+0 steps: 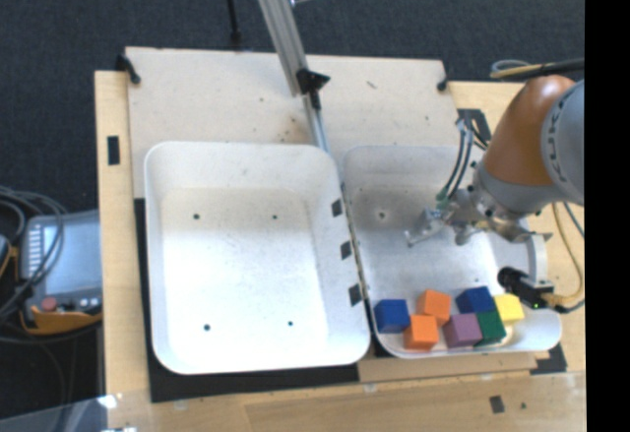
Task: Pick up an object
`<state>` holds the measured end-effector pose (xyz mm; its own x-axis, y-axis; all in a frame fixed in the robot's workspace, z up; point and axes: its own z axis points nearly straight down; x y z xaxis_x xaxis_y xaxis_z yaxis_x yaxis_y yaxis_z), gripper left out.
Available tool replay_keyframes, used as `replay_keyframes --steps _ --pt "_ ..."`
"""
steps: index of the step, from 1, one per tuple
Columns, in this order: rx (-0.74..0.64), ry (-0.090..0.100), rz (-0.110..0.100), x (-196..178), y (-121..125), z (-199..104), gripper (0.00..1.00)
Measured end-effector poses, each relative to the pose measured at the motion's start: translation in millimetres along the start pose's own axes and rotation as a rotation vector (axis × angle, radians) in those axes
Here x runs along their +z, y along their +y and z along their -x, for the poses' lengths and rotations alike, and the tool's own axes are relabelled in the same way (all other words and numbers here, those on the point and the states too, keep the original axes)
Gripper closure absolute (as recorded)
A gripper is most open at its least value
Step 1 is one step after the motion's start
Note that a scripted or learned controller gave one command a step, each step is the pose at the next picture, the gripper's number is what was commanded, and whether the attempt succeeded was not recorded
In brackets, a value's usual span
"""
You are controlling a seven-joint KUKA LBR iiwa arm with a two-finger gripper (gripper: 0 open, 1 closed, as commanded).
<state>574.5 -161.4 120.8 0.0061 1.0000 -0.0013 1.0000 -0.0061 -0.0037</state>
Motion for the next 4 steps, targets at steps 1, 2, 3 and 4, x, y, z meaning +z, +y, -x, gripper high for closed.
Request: replay_keyframes --steps 1,2,3,4 --pt "0.004 0.001 0.008 -13.8 1.7 0.7 1.0" --pt "-0.005 0.0 0.01 -57.3 3.6 1.5 1.0" --pt "-0.008 -0.001 0.011 -105.7 11.5 8.6 1.0" --pt "-0.01 0.0 0.008 -133.8 12.4 9.7 1.0"
